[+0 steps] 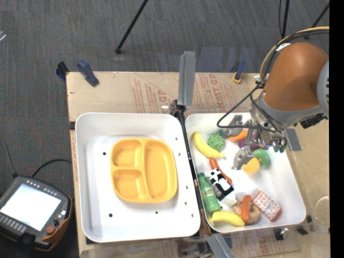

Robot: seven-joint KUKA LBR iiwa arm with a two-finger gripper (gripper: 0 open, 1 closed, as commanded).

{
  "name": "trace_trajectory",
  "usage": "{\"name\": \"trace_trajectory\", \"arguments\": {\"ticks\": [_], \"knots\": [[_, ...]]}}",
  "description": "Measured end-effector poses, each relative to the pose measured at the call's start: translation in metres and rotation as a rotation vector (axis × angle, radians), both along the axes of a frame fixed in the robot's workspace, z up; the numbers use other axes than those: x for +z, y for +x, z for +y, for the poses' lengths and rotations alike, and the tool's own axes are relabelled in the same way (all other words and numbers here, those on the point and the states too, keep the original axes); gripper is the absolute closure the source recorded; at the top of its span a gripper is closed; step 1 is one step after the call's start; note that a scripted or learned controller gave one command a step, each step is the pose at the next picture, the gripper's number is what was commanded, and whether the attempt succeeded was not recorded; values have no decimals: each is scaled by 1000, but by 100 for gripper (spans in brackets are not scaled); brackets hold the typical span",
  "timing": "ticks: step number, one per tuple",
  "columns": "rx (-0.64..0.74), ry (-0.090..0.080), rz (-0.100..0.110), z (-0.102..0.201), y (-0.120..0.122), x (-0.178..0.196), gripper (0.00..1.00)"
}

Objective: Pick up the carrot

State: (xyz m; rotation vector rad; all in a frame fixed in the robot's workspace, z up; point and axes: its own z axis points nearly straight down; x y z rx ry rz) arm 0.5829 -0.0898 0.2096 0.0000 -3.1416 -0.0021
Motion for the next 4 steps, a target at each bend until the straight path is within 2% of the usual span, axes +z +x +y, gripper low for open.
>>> {"name": "trace_trajectory", "arguments": {"ticks": [1, 2, 3, 4], "knots": [[290, 3, 6, -60, 19, -113, 0], [177, 1, 0, -66, 9, -122, 0], [182, 1, -4, -64, 11, -111, 100], [315, -10, -18, -121, -17, 46, 100]]}}
